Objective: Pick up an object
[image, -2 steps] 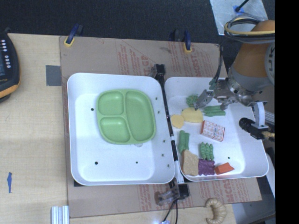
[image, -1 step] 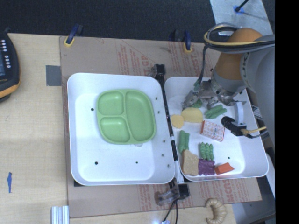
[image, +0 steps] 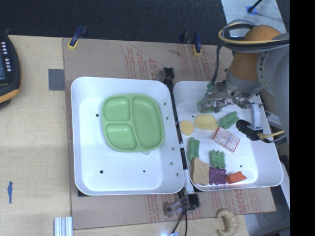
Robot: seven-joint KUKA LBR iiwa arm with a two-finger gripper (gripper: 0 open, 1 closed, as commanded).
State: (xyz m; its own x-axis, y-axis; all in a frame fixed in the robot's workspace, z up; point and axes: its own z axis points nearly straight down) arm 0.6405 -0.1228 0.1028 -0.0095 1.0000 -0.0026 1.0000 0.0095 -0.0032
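A: Where's your hand [image: 212, 101]?

B: Low over the far end of the right bin [image: 266, 173], beside a green item [image: 204, 103]. Whether it's clenched or released, I cannot tell.

A: Pickable objects?

B: All in the right bin: yellow piece [image: 205, 122], yellow disc [image: 186, 128], red-and-white packet [image: 226, 139], purple block [image: 217, 175].

A: Left bin [image: 86, 173]?

B: Green divided plate [image: 133, 122].

A: Readable text?

B: Red print on the cardboard [image: 147, 59] on the bench [image: 29, 146], too blurred to read.
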